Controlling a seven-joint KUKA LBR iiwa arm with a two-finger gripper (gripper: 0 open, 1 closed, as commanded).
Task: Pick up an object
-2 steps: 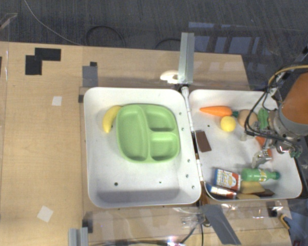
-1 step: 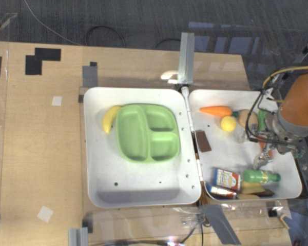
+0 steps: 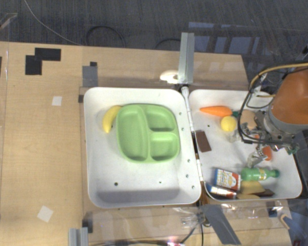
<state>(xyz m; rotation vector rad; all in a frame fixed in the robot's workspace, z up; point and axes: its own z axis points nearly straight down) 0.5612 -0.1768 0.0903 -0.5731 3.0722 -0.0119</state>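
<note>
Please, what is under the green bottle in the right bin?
The green bottle lies over a tan object, beside a small carton. Beneath these shows the white bin floor. What the bottle covers directly cannot be seen.

No text, brand, number or sign can be read anywhere in the camera view. The small flat carton with a white, blue and orange printed face (image 3: pixel 226 179), lying near the front edge of the right white bin (image 3: pixel 296 186), carries printing — too small and blurred to make out as letters. The green plastic bottle with a pale label band (image 3: pixel 258 175), lying on its side just beside that carton, shows a label — equally illegible at this size.
</note>
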